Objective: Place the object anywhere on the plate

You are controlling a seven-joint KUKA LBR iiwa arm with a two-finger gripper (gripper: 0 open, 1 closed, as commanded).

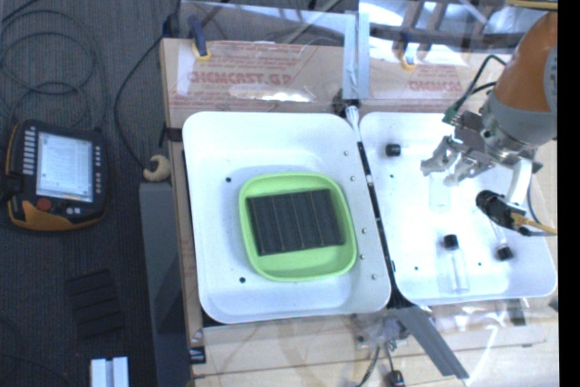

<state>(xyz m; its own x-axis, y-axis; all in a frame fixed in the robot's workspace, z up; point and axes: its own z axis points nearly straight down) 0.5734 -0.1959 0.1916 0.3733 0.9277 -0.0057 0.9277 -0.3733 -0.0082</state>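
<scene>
Green square plate (297,263) with a dark ribbed middle sits lower center; gripper (450,166) at right, fingers apart.

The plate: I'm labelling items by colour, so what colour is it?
Light green plate with a dark, ribbed centre, in the left bin; camera view.

The grey arm with its orange band (535,72) is cut off at the right edge. A clear, glassy object (453,270) in the right white bin (408,276) is too faint to identify.
</scene>
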